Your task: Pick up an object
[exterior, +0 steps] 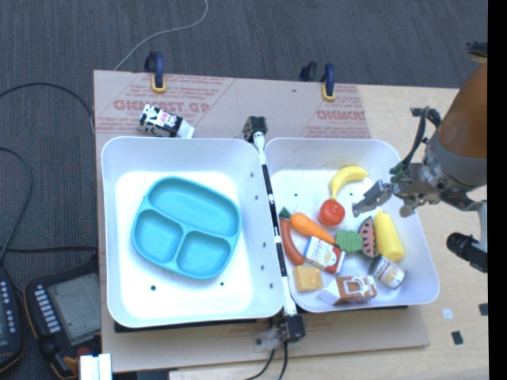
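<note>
Nothing is picked up yet: my hand (379, 198) hangs open and empty above the right bin (424, 279), its toys unlifted.

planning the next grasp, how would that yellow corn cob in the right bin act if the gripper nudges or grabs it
The corn cob looks rounded and elongated, so a sideways nudge would likely roll it toward the watermelon slice beside it. Its smooth plastic-looking surface may slip between fingers. It is probably stiff and light, like the other toy food.

One fixed overhead camera, slanted downward, both bins (111, 212) in frame
</note>
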`<act>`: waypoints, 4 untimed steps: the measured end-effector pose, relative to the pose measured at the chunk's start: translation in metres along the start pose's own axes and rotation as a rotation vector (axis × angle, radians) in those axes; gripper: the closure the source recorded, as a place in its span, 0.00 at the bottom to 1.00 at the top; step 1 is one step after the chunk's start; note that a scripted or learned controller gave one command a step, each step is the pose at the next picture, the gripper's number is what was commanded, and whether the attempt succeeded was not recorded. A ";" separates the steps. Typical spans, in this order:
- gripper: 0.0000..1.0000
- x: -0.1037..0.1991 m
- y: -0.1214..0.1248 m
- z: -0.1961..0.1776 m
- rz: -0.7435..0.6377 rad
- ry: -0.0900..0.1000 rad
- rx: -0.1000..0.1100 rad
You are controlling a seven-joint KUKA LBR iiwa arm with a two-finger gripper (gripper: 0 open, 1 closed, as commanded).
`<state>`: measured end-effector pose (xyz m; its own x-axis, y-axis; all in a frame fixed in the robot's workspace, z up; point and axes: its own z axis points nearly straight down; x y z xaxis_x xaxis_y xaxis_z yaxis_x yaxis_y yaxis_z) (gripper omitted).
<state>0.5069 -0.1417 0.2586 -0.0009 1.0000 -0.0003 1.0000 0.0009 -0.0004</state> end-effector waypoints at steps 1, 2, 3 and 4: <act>0.00 -0.015 0.048 0.160 0.001 0.001 0.003; 1.00 -0.016 0.049 0.149 0.002 0.000 0.001; 0.00 -0.016 0.048 0.150 0.001 0.000 0.002; 1.00 -0.016 0.049 0.140 0.002 -0.001 0.001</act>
<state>0.5555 -0.1576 0.1190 0.0008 1.0000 -0.0012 1.0000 -0.0008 -0.0014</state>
